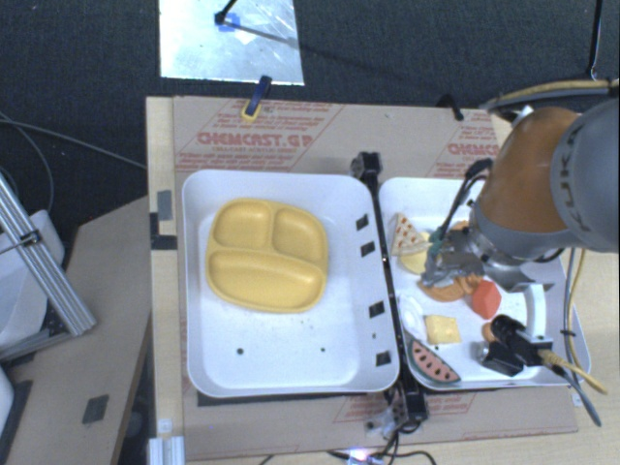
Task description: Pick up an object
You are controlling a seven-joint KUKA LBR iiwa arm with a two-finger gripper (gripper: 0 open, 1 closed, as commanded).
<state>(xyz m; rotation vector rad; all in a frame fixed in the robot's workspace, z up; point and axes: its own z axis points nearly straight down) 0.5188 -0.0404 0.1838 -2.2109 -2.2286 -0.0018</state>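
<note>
Gripper [444, 271] low in right bin [552, 381], over toy food beside pizza slice [407, 232]; finger state cannot be told. Yellow tray [266, 255] in left bin [208, 356].

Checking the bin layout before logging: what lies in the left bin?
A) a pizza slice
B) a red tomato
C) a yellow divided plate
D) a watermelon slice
C: the yellow divided plate lies alone in the left bin, while the small food toys sit in the right bin.
</note>
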